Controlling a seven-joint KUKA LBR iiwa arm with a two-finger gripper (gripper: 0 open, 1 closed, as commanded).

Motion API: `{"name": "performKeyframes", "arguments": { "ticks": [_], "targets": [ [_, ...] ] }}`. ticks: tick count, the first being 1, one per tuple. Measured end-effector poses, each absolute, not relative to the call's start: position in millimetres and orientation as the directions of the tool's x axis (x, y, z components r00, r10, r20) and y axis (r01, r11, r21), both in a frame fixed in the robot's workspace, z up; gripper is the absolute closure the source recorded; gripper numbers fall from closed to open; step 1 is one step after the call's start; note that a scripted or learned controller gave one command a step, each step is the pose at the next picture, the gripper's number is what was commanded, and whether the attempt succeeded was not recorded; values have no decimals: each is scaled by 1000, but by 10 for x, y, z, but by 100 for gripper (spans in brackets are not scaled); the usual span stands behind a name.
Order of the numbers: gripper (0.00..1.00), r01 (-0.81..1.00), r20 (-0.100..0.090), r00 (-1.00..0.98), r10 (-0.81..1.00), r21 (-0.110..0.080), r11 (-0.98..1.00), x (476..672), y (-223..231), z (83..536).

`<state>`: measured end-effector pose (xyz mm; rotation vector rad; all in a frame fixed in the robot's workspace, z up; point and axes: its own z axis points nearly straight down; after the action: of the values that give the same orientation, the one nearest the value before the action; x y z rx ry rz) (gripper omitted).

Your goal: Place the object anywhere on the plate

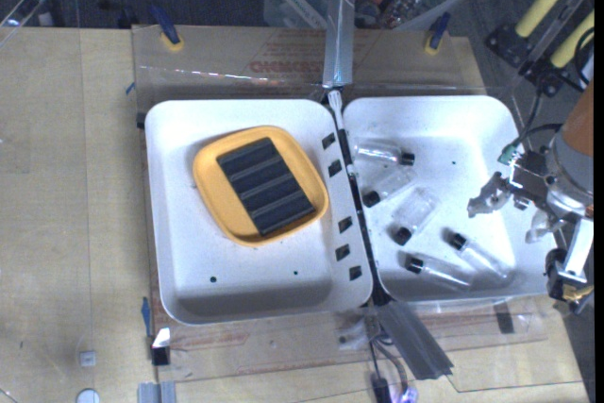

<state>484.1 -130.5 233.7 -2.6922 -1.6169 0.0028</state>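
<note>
The hand [510, 195], its grip unclear, hovers just right of the vials [425, 241].

Pale wooden bench [66, 203], dark backdrop

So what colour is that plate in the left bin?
Yellow-orange, with a black ribbed panel in its middle; the plate shows clearly in the camera view, lying in the left bin.

Faint red print on the clear sheet [283, 66] behind the bins. Too blurred to read. No other text legible.
</note>
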Motion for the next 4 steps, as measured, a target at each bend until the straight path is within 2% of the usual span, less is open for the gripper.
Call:
{"name": "performKeyframes", "arguments": {
  "ticks": [1,3,4],
  "targets": [
    [0,857,-1,515,857,-3,-515,4792,-1326,2354],
    [0,841,-1,541,841,-6,-541,4791,-859,2186],
    [0,816,-1,578,816,-6,-578,4790,-778,2174]
  ]
}}
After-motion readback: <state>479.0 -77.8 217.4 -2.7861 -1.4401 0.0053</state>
